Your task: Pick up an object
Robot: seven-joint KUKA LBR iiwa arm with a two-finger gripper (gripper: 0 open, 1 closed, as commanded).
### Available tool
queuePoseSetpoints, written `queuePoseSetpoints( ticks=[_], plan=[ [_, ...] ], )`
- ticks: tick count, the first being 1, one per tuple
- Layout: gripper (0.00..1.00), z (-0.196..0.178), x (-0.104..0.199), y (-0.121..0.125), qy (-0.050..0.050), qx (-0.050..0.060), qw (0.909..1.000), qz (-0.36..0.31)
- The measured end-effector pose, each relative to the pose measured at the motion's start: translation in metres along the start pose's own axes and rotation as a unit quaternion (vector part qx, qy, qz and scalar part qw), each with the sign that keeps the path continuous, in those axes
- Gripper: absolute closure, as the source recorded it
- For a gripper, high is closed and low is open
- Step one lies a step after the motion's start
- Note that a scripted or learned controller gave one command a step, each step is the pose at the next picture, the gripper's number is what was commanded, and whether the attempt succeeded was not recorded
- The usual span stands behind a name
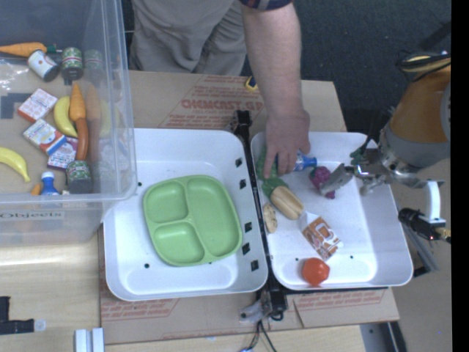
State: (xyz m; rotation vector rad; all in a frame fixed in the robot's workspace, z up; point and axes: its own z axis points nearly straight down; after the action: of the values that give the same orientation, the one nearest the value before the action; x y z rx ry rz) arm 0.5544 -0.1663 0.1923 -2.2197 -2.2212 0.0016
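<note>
The claw (343,176) hangs low over the right bin (381,262), and the purple toy (321,178) sits right at its tip, just off toward nine o'clock, touching or nearly so; I cannot tell whether the claw is spread or pressed together. A person's hand (284,147) is in the same bin, at about ten o'clock from the toy and close, so any grab looks crowded. The hot dog (286,202) lies farther out, toward eight o'clock.
</note>
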Motion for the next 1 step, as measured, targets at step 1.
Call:
queuePoseSetpoints(
  ticks=[1],
  plan=[
    [0.0,0.1028,-0.0023,0.0441,-0.001,-0.002,1.0,-0.001]
  ],
)
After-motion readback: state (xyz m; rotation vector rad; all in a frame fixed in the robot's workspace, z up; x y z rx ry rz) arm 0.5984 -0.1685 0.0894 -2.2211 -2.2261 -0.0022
